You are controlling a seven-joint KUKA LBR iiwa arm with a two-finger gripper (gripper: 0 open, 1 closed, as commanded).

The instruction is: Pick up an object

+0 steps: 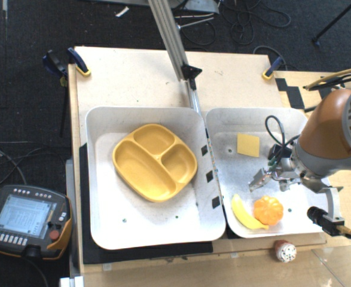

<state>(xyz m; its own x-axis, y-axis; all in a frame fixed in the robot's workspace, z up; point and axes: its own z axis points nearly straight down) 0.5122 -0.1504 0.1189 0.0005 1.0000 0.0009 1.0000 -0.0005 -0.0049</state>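
Observation:
In the right bin (223, 121) lie a flat yellow square block (248, 144), a yellow banana (244, 214) and an orange fruit (268, 210) that touches the banana. My gripper (269, 179) hangs low over the middle of this bin, just above the orange and below the yellow block. Its metal fingers (258, 180) point left and down with nothing visible between them.
The left bin (97, 172) holds a yellow divided plate (155, 161). A slanted metal pole (170, 31) rises from between the bins. A teach pendant (23, 220) lies off the bench at lower left. A small speckled ball (286, 252) sits on the bench's front edge.

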